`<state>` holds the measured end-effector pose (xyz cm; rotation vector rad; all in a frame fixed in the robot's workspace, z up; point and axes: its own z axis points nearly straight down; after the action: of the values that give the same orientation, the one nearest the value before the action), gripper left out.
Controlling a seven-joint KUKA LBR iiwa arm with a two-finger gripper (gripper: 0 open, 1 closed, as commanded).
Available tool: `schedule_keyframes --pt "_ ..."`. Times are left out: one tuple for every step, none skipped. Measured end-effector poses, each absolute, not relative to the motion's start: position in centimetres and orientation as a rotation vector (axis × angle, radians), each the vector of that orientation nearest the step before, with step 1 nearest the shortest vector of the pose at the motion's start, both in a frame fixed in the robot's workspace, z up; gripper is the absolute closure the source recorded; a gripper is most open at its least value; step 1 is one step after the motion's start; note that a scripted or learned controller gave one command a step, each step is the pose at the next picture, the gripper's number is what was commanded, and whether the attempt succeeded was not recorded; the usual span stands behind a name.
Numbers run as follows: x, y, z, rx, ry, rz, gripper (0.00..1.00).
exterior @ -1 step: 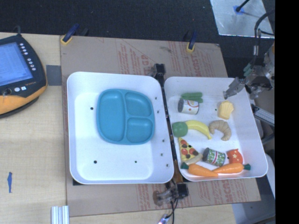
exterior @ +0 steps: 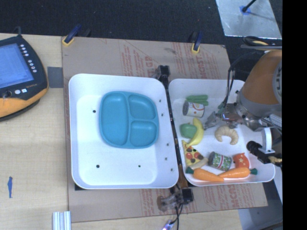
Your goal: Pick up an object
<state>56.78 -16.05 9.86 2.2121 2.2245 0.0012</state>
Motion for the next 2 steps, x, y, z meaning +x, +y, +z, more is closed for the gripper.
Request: schedule_keyframes --pt "62.7 -12.5 9.2 2.217 2.230 -0.005 0.00" --pt "56.7 -9.9 9.1 2.219 2.229 -0.007 0.00"
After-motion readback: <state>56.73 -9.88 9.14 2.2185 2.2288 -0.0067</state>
